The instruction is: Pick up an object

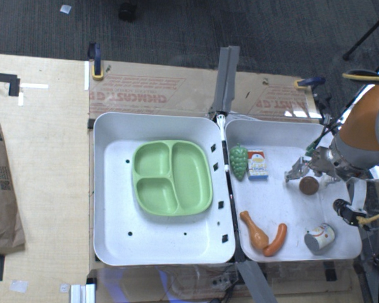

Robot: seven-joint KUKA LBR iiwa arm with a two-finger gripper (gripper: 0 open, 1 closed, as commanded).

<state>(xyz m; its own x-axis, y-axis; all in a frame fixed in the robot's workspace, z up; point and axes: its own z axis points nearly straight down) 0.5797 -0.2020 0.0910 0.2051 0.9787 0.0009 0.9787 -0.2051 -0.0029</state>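
the gripper (307, 173) sits at about 3 o'clock in the right bin (282, 203), right over a small brown ball (309, 185); can't tell if it's got it or not. around it: green grapes (238, 161) and a small carton (258, 164) at 10, orange sausage (275, 240) and drumstick (254, 228) at 6, little cup (319, 237) at 5. green divided plate (173, 177) sits in the left bin (111, 194).
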